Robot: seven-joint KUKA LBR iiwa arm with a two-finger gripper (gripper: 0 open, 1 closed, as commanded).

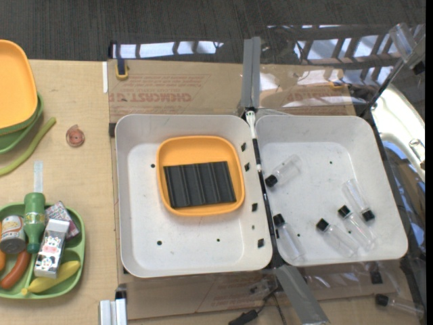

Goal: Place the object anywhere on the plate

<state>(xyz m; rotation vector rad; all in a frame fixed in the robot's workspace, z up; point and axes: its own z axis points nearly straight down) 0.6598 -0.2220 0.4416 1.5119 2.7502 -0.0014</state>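
Note:
An orange square plate (199, 145) lies in the left white bin (196, 249), toward its back. A black ridged rectangular pad (200, 185) rests flat on the plate and covers most of its middle. The right white bin (318, 137) holds several clear vials with black caps. One vial (284, 170) is near the bin's left wall, another (356, 202) is at the right, and a third (336, 235) lies near the front.
On the bench to the left stands a green tray (71, 276) with toy food and small bottles. An orange dish on a green one (13, 93) sits at the far left back, and a small pink piece (75, 136) lies beside the left bin. Brown cardboard (176, 97) lies behind the bins.

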